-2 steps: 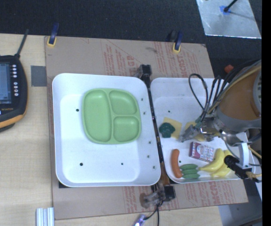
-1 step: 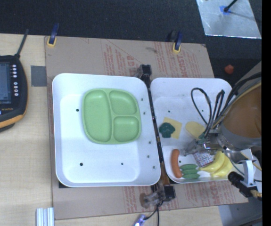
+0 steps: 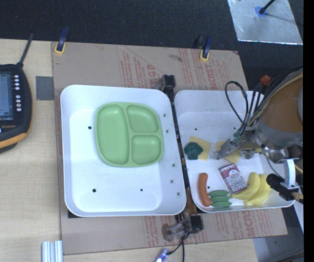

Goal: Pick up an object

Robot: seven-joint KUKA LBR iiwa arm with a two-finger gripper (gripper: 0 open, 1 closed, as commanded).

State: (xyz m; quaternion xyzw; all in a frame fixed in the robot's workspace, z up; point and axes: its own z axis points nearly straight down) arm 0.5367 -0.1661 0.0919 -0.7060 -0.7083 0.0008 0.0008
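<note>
Gripper (image 3: 226, 150) sits low in the right bin (image 3: 211, 105) (finger state cannot be told), yellow piece (image 3: 199, 144) at its nine o'clock.

Two white bins (image 3: 118, 203), one green divided plate (image 3: 128, 134), one sausage (image 3: 202, 188), one banana (image 3: 254, 188), one small carton (image 3: 231, 178)

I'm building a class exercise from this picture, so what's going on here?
A KUKA arm reaches from the right into the right bin, its gripper low over the toy food: a yellow wedge, a dark green piece, a sausage, green pods, a small packet and bananas. Nothing is visibly held. The left bin holds a green divided plate.
</note>
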